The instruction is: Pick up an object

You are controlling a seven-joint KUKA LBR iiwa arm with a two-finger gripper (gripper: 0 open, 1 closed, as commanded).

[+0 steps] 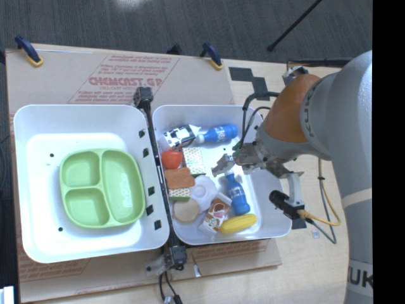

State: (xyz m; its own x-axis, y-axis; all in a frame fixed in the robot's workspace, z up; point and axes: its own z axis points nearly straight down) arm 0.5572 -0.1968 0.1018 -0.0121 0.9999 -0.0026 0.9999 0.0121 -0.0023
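Your pincer point(223, 164), a small grey two-finger gripper, sits low inside the right shallow white plastic bin point(269, 228), closer to that bin's right wall than to the black clamped seam where both bins meet. You cannot tell from here whether its fingers stand wide or narrow, and nothing shows clearly between them. Room is tight: toys crowd every side but the right, where the bulky grey arm with its orange band point(288, 116) overhangs the rim.

Readable writing lies up and left of the pincer, on the brown cardboard sheet point(126, 75): red print, "CHEMCAST GP" (the smaller lines are too fine to read).

Just below the pincer lies a small blue plastic bottle point(238, 195), close to touching. Above it, another blue bottle with a white end point(215, 133) lies sideways. Left are a red tomato-like ball point(171, 159) and a brown bread-like block point(180, 180); lower down, a yellow banana-shaped toy point(238, 223). Far left, the other bin holds a pale green three-compartment plastic tray point(101, 187).
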